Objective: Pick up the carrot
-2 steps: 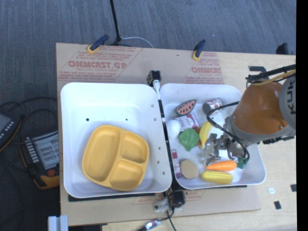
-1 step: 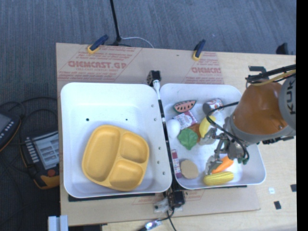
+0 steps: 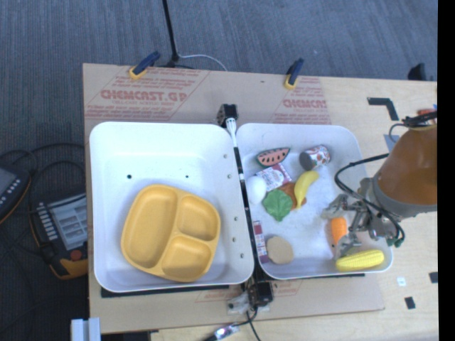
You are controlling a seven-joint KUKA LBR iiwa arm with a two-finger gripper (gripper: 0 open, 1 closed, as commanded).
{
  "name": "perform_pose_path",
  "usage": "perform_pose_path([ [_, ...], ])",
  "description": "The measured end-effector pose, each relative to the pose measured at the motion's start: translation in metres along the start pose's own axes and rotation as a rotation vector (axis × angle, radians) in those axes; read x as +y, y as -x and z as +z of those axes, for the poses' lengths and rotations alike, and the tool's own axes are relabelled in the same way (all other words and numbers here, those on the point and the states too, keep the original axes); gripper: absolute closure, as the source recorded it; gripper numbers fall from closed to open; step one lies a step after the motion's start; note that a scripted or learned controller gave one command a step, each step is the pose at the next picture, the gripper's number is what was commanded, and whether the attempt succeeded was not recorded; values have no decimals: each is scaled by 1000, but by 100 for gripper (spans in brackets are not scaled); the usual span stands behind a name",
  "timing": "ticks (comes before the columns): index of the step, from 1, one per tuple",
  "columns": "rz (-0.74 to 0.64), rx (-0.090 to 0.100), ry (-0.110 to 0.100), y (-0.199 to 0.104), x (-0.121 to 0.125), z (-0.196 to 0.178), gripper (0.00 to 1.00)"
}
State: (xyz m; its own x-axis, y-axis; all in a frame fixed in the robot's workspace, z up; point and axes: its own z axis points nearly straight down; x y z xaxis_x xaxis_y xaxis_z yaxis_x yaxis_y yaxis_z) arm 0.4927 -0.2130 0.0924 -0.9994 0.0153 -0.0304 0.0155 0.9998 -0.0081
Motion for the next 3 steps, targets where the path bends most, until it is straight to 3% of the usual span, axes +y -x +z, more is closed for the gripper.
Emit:
perform_pose_path([
  [1,4,-1,2,2,1,-11,100],
  [2,277,27,6,-6,43,-48,100],
  [3,278,28,6,-7,43,-48,0],
])
